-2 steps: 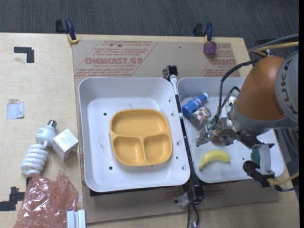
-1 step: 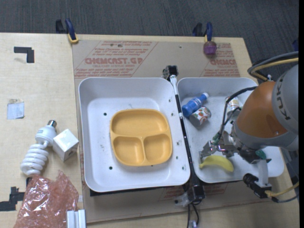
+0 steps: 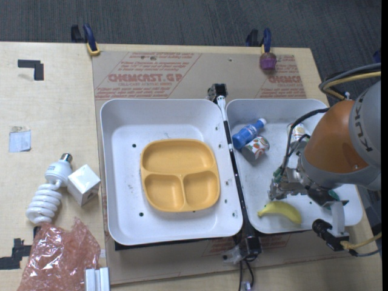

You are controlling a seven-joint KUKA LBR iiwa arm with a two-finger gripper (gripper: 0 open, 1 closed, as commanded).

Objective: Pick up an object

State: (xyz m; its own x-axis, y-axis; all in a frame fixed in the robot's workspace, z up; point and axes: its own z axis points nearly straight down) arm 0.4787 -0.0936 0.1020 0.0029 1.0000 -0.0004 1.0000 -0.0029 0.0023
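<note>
Yellow banana (image 3: pixel 280 211) lies at the right bin's (image 3: pixel 267 109) front edge, and we judge the approach under way: our end effector (image 3: pixel 282 188), its state untellable, hovers just above and must descend onto it.

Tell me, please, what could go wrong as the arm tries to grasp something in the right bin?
The gripper sits just above the banana, which lies close to the right bin's front wall; fingers coming down there might strike the wall or slide off the curved fruit. The blue bottle and small can touch each other, so grabbing one may drag the other.
</note>
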